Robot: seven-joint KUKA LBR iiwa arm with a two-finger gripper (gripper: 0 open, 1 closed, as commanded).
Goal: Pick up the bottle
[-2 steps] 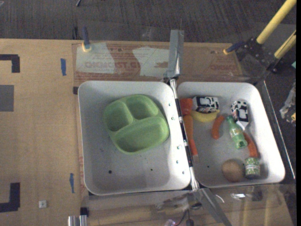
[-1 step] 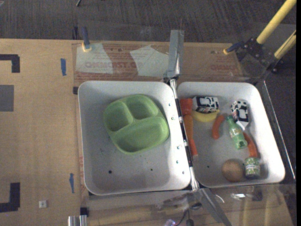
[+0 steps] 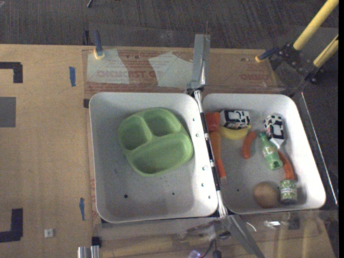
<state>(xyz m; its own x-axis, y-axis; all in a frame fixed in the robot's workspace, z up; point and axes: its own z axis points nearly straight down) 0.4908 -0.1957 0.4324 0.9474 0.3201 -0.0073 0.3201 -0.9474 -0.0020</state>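
Note:
A small green bottle (image 3: 270, 151) lies on its side in the right bin (image 3: 312, 144), near the bin's middle right, its cap end toward the back. A black-and-white patterned object (image 3: 275, 127) touches its upper end, and an orange piece (image 3: 288, 166) lies just to its right.
The right bin also holds a second black-and-white object (image 3: 236, 118) on a yellow banana (image 3: 235, 134), orange carrots (image 3: 216, 147) (image 3: 249, 143), a brown round item (image 3: 265, 194) and a small green jar (image 3: 288, 191). A green divided plate (image 3: 156, 141) sits in the left bin (image 3: 107, 187).

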